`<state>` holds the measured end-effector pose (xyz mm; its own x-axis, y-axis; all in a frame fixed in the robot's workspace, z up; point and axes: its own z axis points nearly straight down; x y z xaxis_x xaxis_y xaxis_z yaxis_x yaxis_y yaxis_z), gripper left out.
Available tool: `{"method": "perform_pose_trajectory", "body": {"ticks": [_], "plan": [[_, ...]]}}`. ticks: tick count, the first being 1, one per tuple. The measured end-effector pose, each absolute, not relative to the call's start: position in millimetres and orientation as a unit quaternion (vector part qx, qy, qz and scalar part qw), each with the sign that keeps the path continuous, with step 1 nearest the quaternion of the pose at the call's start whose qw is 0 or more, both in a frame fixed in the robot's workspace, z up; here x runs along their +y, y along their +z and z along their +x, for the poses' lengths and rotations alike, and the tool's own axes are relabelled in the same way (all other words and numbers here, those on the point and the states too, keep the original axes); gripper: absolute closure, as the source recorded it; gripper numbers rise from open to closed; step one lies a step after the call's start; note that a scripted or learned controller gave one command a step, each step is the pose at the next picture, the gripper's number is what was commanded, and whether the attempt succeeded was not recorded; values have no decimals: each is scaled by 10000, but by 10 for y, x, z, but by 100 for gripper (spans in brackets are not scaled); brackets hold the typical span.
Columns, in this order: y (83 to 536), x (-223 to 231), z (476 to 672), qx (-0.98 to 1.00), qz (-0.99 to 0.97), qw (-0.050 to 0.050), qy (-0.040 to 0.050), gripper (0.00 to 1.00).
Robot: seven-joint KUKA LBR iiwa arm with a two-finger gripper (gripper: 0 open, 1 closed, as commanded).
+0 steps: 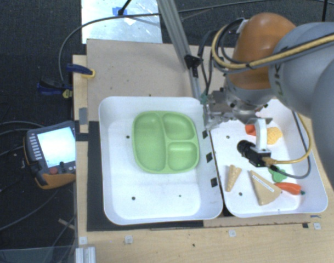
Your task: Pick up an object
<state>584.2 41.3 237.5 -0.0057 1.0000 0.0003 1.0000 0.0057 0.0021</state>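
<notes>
My gripper (220, 114) hangs under the orange-banded wrist, over the far left corner of the right bin (298, 204), close to the wall between the two bins. Loose items lie in that bin. A waffle cone (233, 177) and a tan sandwich wedge (264, 188) are near the front. An orange carrot (288, 188) with a green top lies to their right. A yellow-orange piece (273, 135) and a small red-orange piece (250, 129) lie right of the gripper. Nothing shows held in the gripper.
The left bin (150, 201) holds a green divided plate (165, 142) in its far half. A slanted metal pole (175, 29) rises behind the bins. A hand-held pendant with a lit screen (51, 152) lies left of the bench.
</notes>
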Motion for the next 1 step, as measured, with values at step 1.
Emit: {"method": "perform_pose_trajectory", "body": {"ticks": [1], "plan": [[2323, 839, 5864, 7099, 7043, 3, 9, 100]]}}
